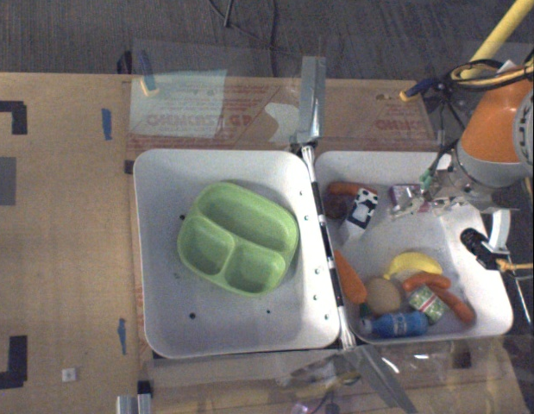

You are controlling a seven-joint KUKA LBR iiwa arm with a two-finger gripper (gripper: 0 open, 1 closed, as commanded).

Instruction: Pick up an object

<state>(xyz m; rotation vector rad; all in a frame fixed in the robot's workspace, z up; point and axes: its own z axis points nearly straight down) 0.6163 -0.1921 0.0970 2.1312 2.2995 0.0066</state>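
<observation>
Toys (pixel 396 298) lie crowded in the right bin (pixel 499 317), within the arm's reach; gripper (pixel 408 199) hovers above them, its state indiscernible.

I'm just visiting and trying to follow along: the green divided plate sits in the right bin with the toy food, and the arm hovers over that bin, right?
Not quite. The camera view shows the green plate alone in the left bin, not the right one. The toy food, such as the banana, lies in the right bin, and the gripper is over that bin.
</observation>
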